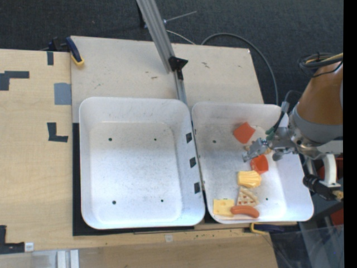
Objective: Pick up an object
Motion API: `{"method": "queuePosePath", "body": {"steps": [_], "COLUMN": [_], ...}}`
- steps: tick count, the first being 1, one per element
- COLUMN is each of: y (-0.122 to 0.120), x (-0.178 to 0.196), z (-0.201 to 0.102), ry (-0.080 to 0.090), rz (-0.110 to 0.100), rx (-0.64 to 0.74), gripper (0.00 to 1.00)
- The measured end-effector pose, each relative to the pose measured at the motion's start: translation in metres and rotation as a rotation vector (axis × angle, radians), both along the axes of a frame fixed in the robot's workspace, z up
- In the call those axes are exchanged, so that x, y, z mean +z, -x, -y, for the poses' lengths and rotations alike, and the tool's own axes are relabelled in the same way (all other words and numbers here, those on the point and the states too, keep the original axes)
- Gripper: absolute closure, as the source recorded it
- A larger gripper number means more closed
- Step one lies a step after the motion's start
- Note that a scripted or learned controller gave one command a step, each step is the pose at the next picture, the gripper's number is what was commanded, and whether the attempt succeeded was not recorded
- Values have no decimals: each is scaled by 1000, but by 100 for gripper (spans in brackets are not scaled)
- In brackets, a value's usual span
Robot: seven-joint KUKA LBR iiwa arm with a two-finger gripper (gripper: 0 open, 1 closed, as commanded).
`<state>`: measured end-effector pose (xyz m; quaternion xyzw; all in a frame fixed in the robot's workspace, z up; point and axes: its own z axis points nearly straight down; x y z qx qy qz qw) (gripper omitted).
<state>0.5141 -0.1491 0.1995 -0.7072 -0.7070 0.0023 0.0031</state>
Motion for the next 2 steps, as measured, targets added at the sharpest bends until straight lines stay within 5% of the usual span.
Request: {"method": "queuePosePath", "body": {"steps": [2], "y": [-7], "x": [-108], "z": [-7], "ry": [2], "rz": [8], "rx": [1], "gripper": [0]}}
